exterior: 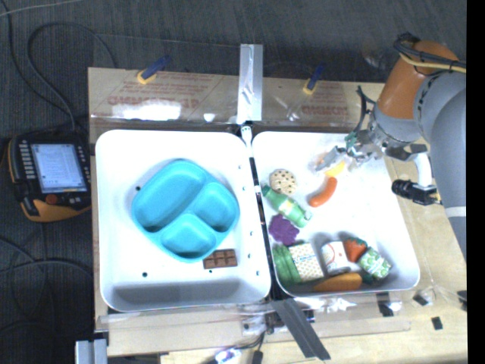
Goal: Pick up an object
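1. Along the near wall of the right bin (405, 237): an orange carrot (337, 282), lying flat.
2. Just behind the carrot, packed in a row: a green bundle (282, 264), a white-and-green box (304, 262), a can (335, 255) and a green-and-white pack (375, 264), each touching the next.
3. In the left bin (114, 226), near its front right corner: a brown chocolate bar (220, 260), flat, just beside the near edge of a blue divided plate (186, 207).
4. Farther back in the right bin, close to the wall shared by both bins: purple grapes (284, 229), then a green bottle (286, 205) lying tilted just behind them, then a speckled cookie (283, 179).
5. Right of the cookie and apart from it: an orange sausage (323, 192), lying at a slant on bare bin floor.
6. Just behind the sausage, over the far right part of the right bin: the gripper (339, 158), reaching in from the right on the grey arm (447, 127) with its orange band. Open or closed: cannot tell. Close to the sausage, but contact unclear.
7. Left of the bench, on the dark floor: a pendant (49, 174) with a lit screen.
8. Beyond the bins: cardboard (174, 97) with two blue clips (154, 68), and an upright metal post (251, 82) between them.
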Controlling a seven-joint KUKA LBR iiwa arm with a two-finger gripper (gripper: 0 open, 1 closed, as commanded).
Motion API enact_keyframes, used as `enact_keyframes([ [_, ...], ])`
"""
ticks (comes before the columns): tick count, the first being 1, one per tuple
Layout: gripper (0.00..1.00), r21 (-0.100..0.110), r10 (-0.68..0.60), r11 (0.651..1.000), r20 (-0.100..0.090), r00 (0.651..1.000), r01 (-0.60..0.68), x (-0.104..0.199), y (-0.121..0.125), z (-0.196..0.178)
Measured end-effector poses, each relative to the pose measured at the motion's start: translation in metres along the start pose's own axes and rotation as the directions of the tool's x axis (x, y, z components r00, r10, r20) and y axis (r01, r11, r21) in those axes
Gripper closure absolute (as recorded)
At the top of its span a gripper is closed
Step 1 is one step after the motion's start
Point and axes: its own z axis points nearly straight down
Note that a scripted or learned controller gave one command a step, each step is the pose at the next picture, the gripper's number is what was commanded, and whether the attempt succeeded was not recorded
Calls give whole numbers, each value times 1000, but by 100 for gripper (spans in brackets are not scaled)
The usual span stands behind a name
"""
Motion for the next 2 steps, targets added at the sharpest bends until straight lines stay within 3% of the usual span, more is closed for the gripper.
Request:
enact_keyframes([
  [1,100,-13,-3,1000,16,1000,3,-2,2,-10],
  [2,100,-13,203,979,17,979,-202,24,-21,-95],
])
